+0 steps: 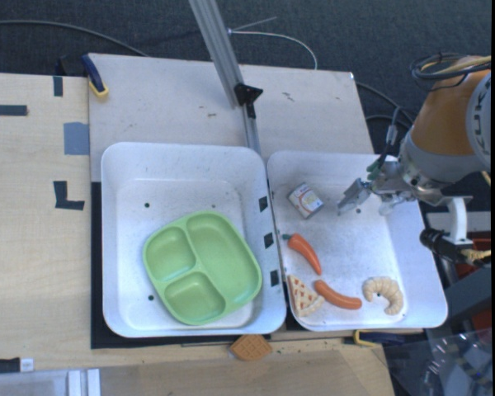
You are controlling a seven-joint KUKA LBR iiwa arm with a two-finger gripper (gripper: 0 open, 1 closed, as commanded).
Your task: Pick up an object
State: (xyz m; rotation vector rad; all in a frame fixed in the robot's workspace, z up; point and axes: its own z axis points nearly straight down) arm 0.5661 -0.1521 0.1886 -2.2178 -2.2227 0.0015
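A green divided plate point(201, 266) lies in the left bin point(115, 221).

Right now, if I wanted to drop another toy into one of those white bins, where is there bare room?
Left bin: bare floor along the far side, above the green divided plate. Right bin: a free patch in the middle, between the small carton, carrot and croissant. Its near edge is crowded: pizza slice, sausage, croissant. The gripper hovers at the far right.
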